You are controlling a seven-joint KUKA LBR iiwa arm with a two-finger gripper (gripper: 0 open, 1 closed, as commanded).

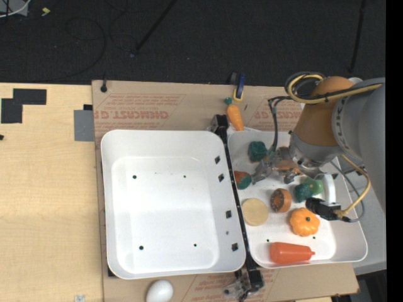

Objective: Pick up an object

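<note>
At 6 o'clock, closest to the camera, a white ball (159, 290) lies on the bench, just outside the near rim of the left bin (119, 244). This bin has a wide open floor with only small dark dots on it.

In the right bin (352, 247), the near edge at 5 o'clock is taken by a red-orange carrot-like piece (291, 252), lying along the rim. Just beyond it sits a small orange pumpkin (303, 222), and beside it, toward 9 o'clock, a brown round object (281, 200) and a tan disc (255, 211) (the disc is close to the wall between the two bins). A small red and green piece (242, 179) lies against that same wall.

The gripper (272, 167) is low in the middle of the right bin, at 3 o'clock of the view, with the grey arm (352, 131) above it. I cannot tell if its fingers are wide or narrow, or if anything is between them. A teal object (257, 150) is just beside it, and a green object (310, 187) is under the wrist.

At the far rim, 12 o'clock, an orange carrot (235, 117) leans on the bins' corner.
</note>
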